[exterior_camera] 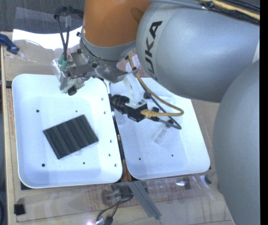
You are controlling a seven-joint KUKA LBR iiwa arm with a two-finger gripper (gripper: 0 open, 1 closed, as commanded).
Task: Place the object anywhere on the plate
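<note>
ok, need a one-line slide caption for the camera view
KUKA arm's gripper over the left bin's far edge, dark ribbed plate lying in that bin, right bin alongside.

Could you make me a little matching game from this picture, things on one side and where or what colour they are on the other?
Things:
1. ridged plate
2. tool
3. band above the wrist
4. yellow cable

Descriptions:
A. orange
B. over the right bin
C. dark grey, lying flat in the left bin
D. above the left bin's far edge

Pairs: 1-C, 2-D, 3-A, 4-B
</note>
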